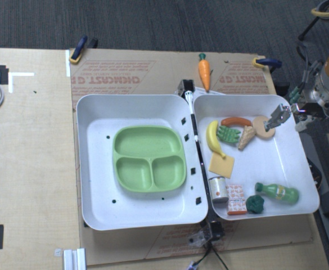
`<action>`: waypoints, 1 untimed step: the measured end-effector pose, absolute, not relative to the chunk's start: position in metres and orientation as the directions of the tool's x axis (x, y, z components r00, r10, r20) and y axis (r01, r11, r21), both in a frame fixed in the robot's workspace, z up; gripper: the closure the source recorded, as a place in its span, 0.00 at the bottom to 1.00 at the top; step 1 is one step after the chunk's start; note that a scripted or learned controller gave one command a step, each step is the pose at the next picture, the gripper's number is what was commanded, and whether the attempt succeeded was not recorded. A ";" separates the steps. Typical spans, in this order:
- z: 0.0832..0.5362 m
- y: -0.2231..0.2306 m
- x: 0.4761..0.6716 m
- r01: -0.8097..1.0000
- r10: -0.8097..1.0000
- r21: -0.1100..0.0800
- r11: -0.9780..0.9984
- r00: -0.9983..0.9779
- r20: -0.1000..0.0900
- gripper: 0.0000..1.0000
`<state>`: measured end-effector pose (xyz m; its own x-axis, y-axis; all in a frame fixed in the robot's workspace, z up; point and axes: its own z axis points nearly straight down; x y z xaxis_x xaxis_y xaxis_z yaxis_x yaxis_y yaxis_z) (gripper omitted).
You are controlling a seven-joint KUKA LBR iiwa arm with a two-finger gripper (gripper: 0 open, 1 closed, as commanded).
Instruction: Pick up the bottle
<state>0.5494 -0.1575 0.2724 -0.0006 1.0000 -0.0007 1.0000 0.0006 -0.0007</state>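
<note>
Nothing is picked yet: the gripper [279, 116] hangs with fingers slightly parted and empty, the bottle [277, 192] lying well below them.

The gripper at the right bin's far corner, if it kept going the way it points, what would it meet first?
Most likely the round tan cookie-like piece: the gripper points down-left at it. Depth is unclear, so it might pass above it.

Broccoli [256, 203] just beside bottle [279, 192]
</note>
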 end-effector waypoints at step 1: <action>0.282 -0.158 0.550 1.000 1.000 -0.001 0.002 -0.002 -0.002 1.00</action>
<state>0.5499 -0.1578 0.2817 -0.0016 1.0000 -0.0017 1.0000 0.0016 -0.0006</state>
